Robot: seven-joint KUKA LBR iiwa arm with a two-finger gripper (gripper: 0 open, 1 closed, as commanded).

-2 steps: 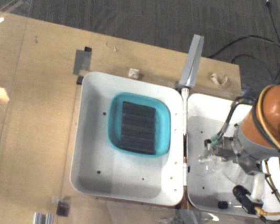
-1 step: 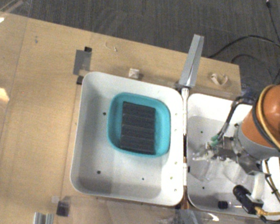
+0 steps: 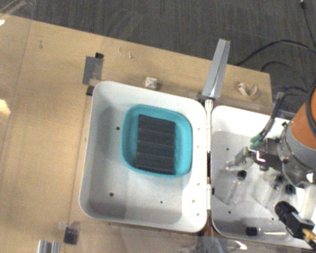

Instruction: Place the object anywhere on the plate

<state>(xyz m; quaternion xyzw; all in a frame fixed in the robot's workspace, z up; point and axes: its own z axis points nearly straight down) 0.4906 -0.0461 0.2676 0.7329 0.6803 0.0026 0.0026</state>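
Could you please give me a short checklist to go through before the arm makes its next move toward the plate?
1. Plate location: the teal plate sits in the left bin. Ok.
2. Plate surface: a dark ribbed object already lies on it, taking up the middle. Not ok if free space is needed.
3. Tool position: the tool is over the right bin, not over the plate. Ok as a start.
4. Object in the tool: too small and blurred to see. Cannot tell.
5. Path to the plate: the divider between the bins lies in the way. Cannot tell clearance.
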